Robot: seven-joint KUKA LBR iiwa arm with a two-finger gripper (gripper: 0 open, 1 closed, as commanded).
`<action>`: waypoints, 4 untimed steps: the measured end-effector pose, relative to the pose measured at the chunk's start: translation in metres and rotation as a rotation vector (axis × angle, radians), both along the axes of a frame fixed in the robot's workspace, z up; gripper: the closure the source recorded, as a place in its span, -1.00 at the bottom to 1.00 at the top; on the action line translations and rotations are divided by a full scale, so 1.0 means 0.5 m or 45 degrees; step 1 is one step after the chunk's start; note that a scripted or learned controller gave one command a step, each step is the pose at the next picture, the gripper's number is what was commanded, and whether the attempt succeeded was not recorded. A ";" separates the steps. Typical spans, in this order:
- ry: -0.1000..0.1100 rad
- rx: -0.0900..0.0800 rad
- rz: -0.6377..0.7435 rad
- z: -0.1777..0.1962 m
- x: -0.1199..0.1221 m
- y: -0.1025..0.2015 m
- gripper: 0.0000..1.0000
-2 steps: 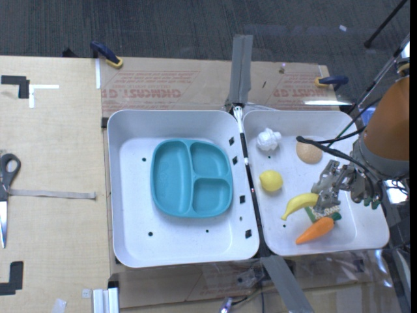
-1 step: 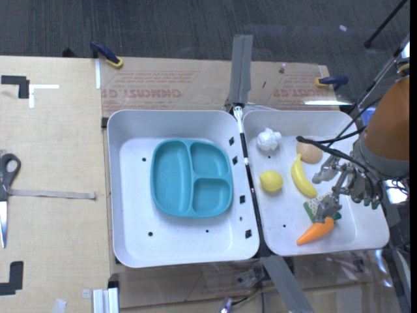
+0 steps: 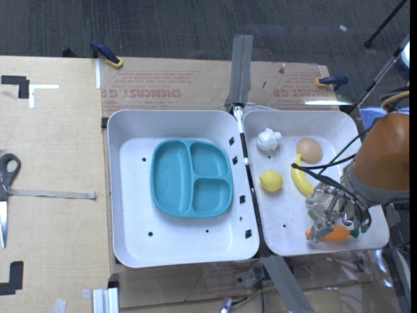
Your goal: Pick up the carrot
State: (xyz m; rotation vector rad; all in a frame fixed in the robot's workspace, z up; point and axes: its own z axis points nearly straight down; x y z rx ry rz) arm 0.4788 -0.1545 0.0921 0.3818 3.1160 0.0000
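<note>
The orange carrot point(image 3: 337, 235) lies on the floor of the right bin point(image 3: 280, 230), in its near right corner. My gripper point(image 3: 322, 225) hangs right over the carrot's left end and hides part of it. The arm, with its orange band point(image 3: 389, 152), reaches in from the right above this corner. From this angle I cannot make out whether the carrot is gripped.
The right bin also holds a yellow banana point(image 3: 301, 178), a lemon point(image 3: 271, 181), a tan round item point(image 3: 309, 150) and a white lumpy item point(image 3: 268, 139). In the left bin point(image 3: 130, 240) sits a teal divided plate point(image 3: 192, 178). Scissors point(image 3: 6, 175) lie far left on the bench.
</note>
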 end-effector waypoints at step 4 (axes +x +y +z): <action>-0.003 -0.001 -0.133 0.018 0.000 -0.061 -1.00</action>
